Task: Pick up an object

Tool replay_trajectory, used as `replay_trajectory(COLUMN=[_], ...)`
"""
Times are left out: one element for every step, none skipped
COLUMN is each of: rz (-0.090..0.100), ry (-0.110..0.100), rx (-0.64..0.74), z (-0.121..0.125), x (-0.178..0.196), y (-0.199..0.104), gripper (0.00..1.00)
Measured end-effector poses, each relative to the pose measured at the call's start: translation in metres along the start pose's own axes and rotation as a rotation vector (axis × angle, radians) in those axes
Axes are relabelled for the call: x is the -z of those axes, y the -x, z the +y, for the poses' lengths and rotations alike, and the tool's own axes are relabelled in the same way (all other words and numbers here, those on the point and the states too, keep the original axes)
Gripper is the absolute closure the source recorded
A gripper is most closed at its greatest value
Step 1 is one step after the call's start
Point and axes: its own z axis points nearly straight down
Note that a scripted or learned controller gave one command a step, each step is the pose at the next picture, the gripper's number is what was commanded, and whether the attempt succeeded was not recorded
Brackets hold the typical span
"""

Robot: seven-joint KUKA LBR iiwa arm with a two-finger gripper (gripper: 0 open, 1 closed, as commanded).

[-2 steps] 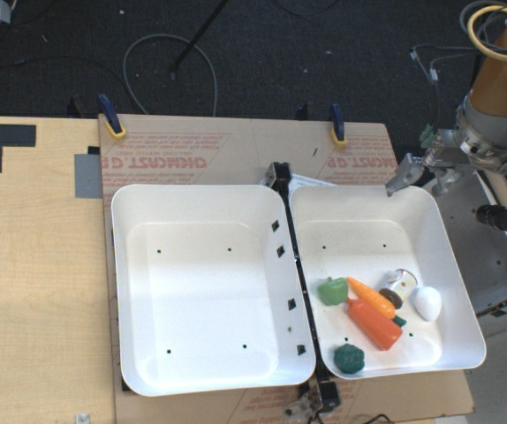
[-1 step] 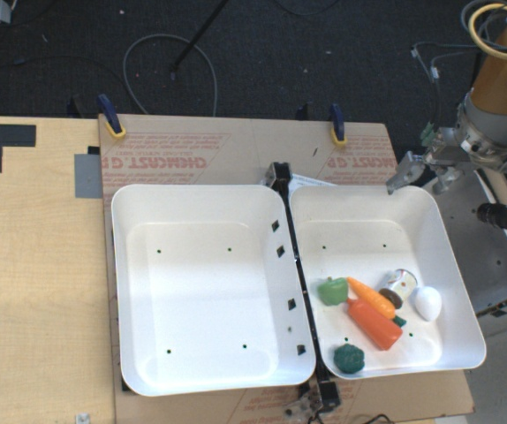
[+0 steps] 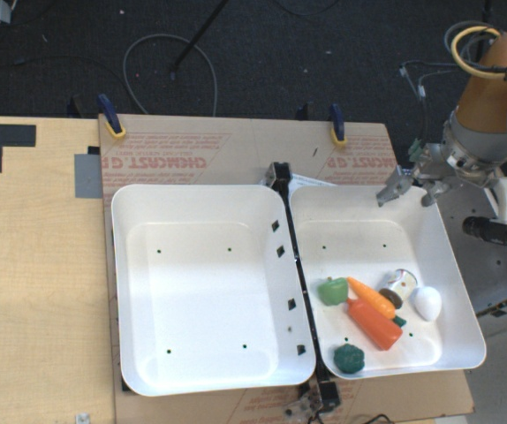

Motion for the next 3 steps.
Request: replay_trajectory(rz=[0.001, 0.001, -0.001], ry=[-0.001, -0.001, 0.005], rx=[0.001, 0.001, 0.002], z=[0.009, 0.011, 0.012], x=[-0.051, -0.113, -0.099], y=[-0.003, -0.007, -0.007], gripper=[0.00, 0.00, 1.00])
